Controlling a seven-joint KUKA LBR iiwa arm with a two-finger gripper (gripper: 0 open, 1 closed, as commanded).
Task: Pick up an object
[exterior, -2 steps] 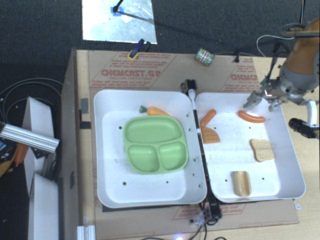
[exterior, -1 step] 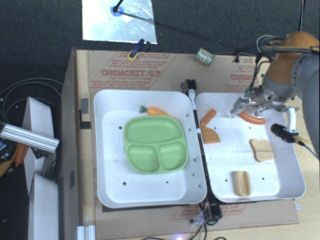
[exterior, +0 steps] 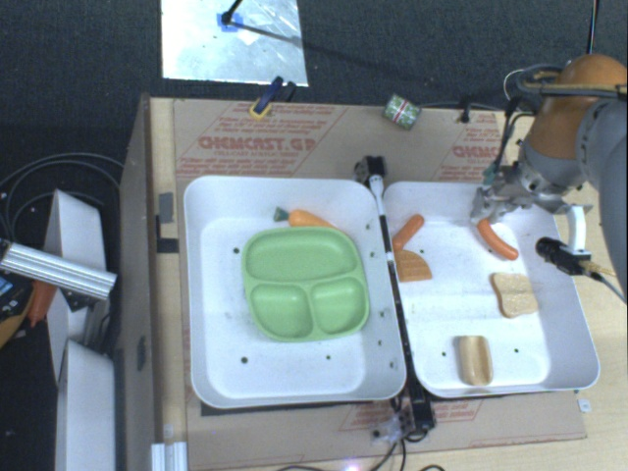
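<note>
I have the gripper [exterior: 494, 207] low in the right bin [exterior: 574, 337], directly over the upper end of the sausage [exterior: 498, 240]. Finger state: I cannot tell. Step in hand: grasp approach. Next, I judge, closure and a vertical lift.

Orange-red sausage [exterior: 497, 240] lies diagonally in right bin's upper right area, directly under gripper [exterior: 488, 213]; bread slice [exterior: 514, 294] below it, bun [exterior: 474, 359] nearer front wall, carrot [exterior: 407, 231] at left.
</note>
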